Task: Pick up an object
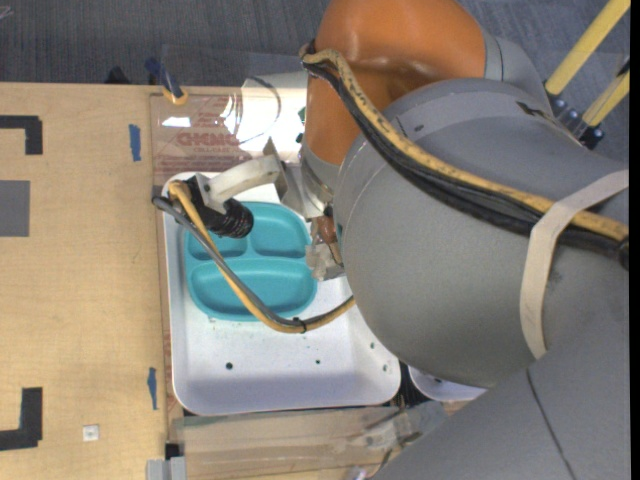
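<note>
A bulky grey arm point(450, 228) with an orange band point(395, 28), a yellow-and-black cable point(440, 173) and a beige strap point(545, 258).

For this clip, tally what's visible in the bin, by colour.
Teal: 1, a divided tray
Total: 1, in the white bin. The arm hides part of the bin, so more may lie underneath.

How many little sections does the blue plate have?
3 that I can see on the teal divided plate in the white bin: one at the top, one in the middle, one along the lower edge. The robot arm covers its right side, so more may hide there.
</note>
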`<state>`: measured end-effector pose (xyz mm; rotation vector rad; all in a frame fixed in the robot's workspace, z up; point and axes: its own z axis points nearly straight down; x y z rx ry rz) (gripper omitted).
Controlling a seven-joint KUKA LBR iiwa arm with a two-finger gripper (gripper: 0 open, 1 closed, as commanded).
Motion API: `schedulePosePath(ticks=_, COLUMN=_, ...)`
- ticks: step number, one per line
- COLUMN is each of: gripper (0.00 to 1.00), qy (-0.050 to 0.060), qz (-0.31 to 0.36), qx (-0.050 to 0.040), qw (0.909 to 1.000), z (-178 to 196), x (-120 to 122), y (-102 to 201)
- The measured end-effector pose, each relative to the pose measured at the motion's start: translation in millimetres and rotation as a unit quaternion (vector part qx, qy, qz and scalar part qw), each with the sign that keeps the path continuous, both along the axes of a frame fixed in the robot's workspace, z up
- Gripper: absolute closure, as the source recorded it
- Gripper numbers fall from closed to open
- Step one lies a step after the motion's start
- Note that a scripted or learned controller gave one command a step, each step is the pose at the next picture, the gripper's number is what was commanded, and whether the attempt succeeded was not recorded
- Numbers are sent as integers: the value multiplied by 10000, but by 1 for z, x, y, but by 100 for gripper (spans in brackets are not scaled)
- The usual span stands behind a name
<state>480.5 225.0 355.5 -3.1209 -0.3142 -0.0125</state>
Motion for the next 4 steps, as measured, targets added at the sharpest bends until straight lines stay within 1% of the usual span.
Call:
schedulePosePath(ticks=1, gripper=100, qy=72, qz=853, qx=-49, qw=9963, z=-101, x=-2, y=0)
schedulePosePath(ticks=2, gripper=100, qy=65, qz=26, qx=-37, qw=10000, z=-152, x=-2, y=-1)
schedulePosePath(ticks=3, gripper=100, qy=36, qz=1768, qx=-30, qw=9842, z=-57, x=-1, y=0)
schedulePosePath(ticks=4, gripper=100, qy=58, qz=-5, qx=-42, qw=10000, z=-136, x=-2, y=-1)
